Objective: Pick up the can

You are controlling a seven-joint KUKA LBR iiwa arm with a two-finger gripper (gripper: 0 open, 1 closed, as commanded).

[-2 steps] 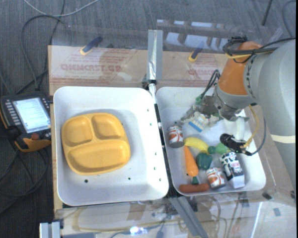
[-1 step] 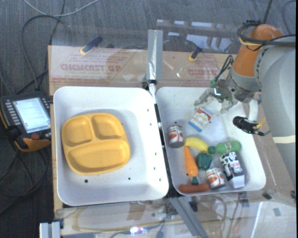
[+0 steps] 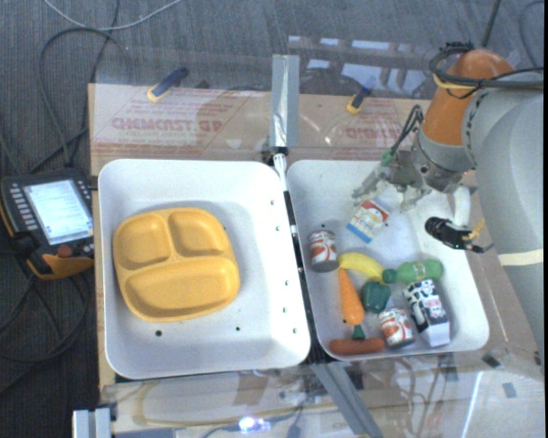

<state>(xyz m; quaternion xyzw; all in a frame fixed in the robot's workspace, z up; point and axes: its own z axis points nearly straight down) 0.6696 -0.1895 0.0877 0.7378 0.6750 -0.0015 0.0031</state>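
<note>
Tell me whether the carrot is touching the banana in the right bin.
Touching. In the camera view the carrot's upper end meets the underside of the banana, with no white bin floor visible between them.

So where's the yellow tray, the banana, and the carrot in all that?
yellow tray (image 3: pixel 175 265): camera view, on the ridge between its compartments, in the left bin.
banana (image 3: pixel 362 265): camera view, on the middle of its curved body, in the right bin.
carrot (image 3: pixel 350 301): camera view, on the middle of its orange body.
</note>
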